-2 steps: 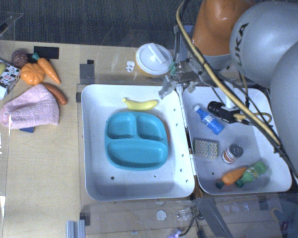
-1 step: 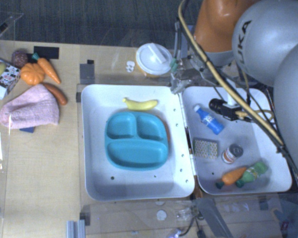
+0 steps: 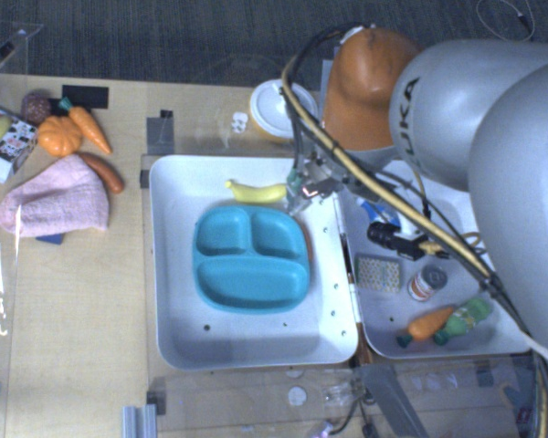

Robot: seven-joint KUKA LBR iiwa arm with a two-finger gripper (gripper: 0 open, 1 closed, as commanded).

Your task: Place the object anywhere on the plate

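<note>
just above the blue plate [image 3: 252,258], a yellow banana [image 3: 256,191] lies in the left bin [image 3: 178,336], close to the plate's top edge. the pincer [image 3: 303,190] sits at the banana's right end; how far it is open cannot be told

The blue plate [image 3: 251,261] looks like smooth plastic (slightly glossy), the pink cloth [image 3: 57,199] fuzzy.
</note>
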